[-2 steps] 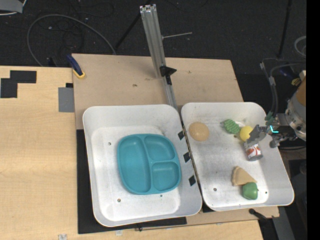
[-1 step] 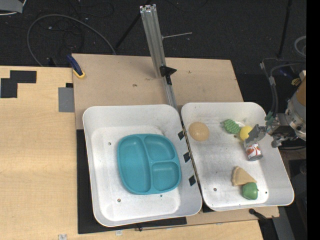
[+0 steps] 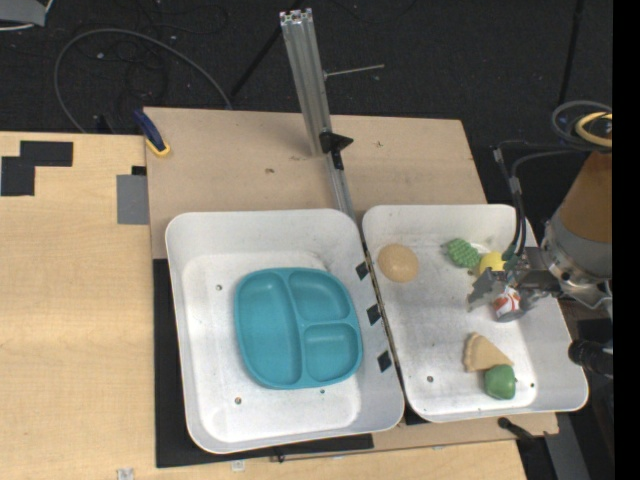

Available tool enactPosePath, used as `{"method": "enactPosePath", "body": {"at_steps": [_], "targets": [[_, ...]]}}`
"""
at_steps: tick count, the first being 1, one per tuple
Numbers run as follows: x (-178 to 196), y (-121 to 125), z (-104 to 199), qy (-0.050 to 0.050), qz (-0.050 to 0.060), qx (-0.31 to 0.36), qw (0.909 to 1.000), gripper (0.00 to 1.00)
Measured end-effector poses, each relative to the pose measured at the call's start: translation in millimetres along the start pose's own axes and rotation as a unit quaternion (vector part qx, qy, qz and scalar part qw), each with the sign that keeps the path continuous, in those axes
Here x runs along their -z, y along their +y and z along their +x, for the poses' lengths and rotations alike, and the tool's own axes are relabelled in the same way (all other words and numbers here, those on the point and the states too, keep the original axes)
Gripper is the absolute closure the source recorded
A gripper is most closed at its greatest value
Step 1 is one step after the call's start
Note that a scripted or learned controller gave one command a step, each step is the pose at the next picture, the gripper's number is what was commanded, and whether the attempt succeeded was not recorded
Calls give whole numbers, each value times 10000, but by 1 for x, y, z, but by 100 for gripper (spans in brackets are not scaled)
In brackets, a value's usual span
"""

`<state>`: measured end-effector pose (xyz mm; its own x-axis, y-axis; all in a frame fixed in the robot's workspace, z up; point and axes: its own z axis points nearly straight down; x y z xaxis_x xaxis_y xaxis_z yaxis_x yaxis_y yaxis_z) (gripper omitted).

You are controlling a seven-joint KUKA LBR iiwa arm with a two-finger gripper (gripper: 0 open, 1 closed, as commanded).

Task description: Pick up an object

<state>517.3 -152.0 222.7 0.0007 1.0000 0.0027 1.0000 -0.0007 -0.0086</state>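
**Hand low over a small object at the right bin's right side**

The arm [image 3: 590, 218] is cut off at the right edge, so little beyond its orange band and grey wrist can be seen. The hand [image 3: 497, 294] sits low in the right bin [image 3: 440, 368], and its dark fingers blur together against the clutter; I cannot tell how far they are parted or whether they grip anything. Just under and right of them lies a small red-and-white object [image 3: 508, 306], too small and partly covered to identify. A yellow piece [image 3: 492, 262] and a green knobbly piece [image 3: 461, 252] lie just beyond the hand, on its far side. Further left rests a tan ball [image 3: 398, 263]. Near the bin's near edge, a tan wedge [image 3: 484, 351] touches a green lump [image 3: 500, 381]. The left bin [image 3: 200, 268] holds a teal tray [image 3: 296, 326] with three compartments. Both bins stand on the surface [image 3: 70, 298].
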Motion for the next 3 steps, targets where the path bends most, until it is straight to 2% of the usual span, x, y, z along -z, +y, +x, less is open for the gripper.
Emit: {"method": "enactPosePath", "body": {"at_steps": [1,2,3], "targets": [[-47,2,-6,-3,-2,0,10000,0],[-98,1,4,2,1,-7,10000,0],[-86,2,2,-6,-17,-34,10000,100]]}}
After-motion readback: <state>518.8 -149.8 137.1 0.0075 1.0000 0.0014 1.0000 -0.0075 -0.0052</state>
